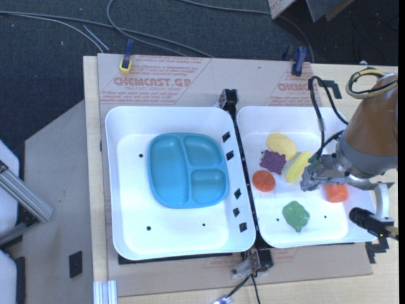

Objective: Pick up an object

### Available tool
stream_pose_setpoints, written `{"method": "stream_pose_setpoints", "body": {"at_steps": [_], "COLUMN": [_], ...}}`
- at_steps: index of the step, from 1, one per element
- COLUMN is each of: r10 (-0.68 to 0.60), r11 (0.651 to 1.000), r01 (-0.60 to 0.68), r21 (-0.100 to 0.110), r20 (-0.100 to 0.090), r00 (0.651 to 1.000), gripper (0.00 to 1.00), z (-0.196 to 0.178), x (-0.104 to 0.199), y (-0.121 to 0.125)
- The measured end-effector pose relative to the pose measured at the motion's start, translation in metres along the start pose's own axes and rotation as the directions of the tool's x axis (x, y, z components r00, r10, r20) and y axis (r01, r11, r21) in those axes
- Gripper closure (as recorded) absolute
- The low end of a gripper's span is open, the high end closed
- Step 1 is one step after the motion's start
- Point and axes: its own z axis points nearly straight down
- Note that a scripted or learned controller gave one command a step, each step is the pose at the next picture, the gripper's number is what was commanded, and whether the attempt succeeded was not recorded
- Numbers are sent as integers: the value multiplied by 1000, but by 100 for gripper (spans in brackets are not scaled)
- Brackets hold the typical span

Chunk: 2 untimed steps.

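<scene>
In the right bin (273, 232) lie several toy foods: a yellow lemon-like piece (280, 144), a purple grape bunch (273, 161), a yellow banana-like piece (297, 166), an orange-red round piece (263, 180), a green leafy piece (295, 214) and an orange piece (336, 192). My gripper (314, 176) hangs low over the bin, between the banana-like piece and the orange piece. Its fingertips are dark and blurred against the bin floor, and nothing visibly sits between them.
The left bin (126, 220) holds a blue divided plate (188, 170). Black clips line the divider (235, 163) between the bins. The arm's grey and orange body (373, 132) covers the right bin's far right side, with cables (323, 106) looping above it.
</scene>
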Motion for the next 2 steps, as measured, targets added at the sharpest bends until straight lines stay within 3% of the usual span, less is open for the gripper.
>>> {"method": "stream_pose_setpoints", "body": {"at_steps": [1, 2], "r10": [-1, -1], "r11": [1000, 1000], "r01": [1, 1], "r21": [-3, -2], "r20": [1, 0], "r00": [1000, 1000], "gripper": [100, 100], "z": [-63, -92], "x": [-3, -3], "y": [-2, -1]}}
